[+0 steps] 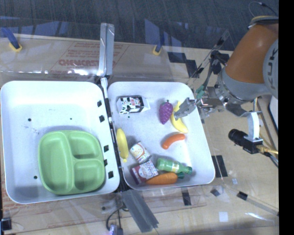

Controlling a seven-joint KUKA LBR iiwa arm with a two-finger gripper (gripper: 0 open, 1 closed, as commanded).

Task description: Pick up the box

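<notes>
The box (132, 105) is small, with a black-and-white print, and lies flat near the back left corner of the right bin (202, 146). My gripper (185, 107) hangs over the right side of that bin, just above a yellow banana (180, 124) and beside a purple bunch of grapes (165, 112). It is about a hand's width to the right of the box and apart from it. Nothing from the bin is seen held in it.
The right bin also holds a second banana (121, 143), an orange sausage (173, 140), a small can (139, 152), a red packet (145, 171), a green bottle (172, 166) and a carrot (161, 178). A green divided plate (71, 161) lies in the left bin (19, 111).
</notes>
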